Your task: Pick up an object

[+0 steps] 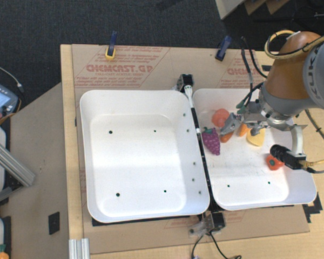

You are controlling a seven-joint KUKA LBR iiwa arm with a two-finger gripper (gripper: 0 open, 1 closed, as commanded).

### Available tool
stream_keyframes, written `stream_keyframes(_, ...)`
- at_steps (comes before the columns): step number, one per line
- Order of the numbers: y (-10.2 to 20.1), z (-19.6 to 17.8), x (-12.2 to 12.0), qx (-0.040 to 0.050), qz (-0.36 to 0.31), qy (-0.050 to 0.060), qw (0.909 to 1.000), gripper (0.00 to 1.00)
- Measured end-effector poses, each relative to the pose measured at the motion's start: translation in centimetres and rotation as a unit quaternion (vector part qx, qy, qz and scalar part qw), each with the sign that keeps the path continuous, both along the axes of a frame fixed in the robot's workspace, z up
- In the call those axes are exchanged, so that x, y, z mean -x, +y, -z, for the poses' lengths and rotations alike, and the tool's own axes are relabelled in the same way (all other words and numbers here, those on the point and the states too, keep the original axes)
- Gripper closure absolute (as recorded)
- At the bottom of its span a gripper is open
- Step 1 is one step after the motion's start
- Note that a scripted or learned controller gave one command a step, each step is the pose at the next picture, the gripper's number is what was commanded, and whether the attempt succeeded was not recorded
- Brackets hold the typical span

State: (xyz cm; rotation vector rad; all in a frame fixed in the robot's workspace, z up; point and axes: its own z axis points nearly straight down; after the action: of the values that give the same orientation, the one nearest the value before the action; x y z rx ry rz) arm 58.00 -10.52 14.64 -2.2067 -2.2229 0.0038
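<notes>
**Gripper low over the toy food in the right bin**

The gripper hangs over the far part of the right bin, reaching in from the right under the grey arm with its orange band. Its tips sit among a cluster of small items: a pinkish-red round piece just to the left, a small orange piece touching or just under the left tip, and a yellow piece just to the right. How far apart the tips stand cannot be told from this angle, nor whether anything lies between them. A purple grape bunch rests near the bin's left wall. A red-orange item lies farther right, partly behind a black part of the tool. The left bin sits alongside on the counter.
</notes>
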Motion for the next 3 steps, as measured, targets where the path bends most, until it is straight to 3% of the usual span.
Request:
stream_keyframes(1,-4.0,6.4,-5.0,0.0032,0.004,-0.006,1.0000,0.00)
stream_keyframes(2,-4.7,6.7,-8.1,-0.0024,0.006,0.012,0.9999,0.00)
stream_keyframes(3,1.5,6.2,-4.6,0.0015,0.002,-0.001,1.0000,0.00)
